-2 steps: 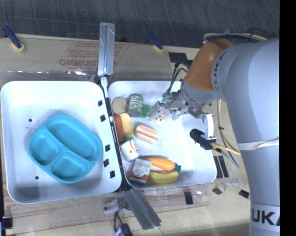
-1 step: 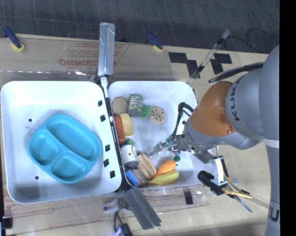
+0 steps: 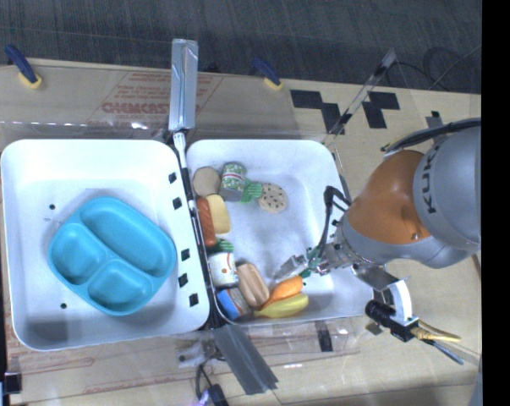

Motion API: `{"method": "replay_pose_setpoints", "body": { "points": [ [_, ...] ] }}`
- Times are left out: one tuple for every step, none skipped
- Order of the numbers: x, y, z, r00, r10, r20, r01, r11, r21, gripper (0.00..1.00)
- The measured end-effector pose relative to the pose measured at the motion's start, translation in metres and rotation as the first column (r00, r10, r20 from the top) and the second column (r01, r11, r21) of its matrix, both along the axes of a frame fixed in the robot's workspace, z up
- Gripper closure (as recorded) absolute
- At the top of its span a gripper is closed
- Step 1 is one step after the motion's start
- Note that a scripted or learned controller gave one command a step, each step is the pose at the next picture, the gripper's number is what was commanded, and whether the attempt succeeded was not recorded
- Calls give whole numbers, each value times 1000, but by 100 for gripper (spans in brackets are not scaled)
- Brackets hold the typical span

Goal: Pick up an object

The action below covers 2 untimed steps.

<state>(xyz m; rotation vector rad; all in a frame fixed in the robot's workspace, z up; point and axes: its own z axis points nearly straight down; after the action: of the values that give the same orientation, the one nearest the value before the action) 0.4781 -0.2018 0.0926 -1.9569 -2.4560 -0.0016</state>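
Two white bins sit side by side; the left bin holds a blue divided tray; the right bin holds toy food; the gripper hangs low just above the carrot and banana; whether it grips anything cannot be told.

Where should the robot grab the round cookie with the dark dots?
The round tan cookie with dark dots lies flat on the right white bin's floor, apart from the other toys. Probably best from straight above, gripper pinching opposite edges, since its flat face offers no hold.
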Motion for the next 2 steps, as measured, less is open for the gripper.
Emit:
{"method": "replay_pose_setpoints", "body": {
  "points": [
    [1,0,10,1000,5,2,-5,1000,-1,100],
    [15,-10,146,994,107,8,-107,994,-6,100]
  ]
}}
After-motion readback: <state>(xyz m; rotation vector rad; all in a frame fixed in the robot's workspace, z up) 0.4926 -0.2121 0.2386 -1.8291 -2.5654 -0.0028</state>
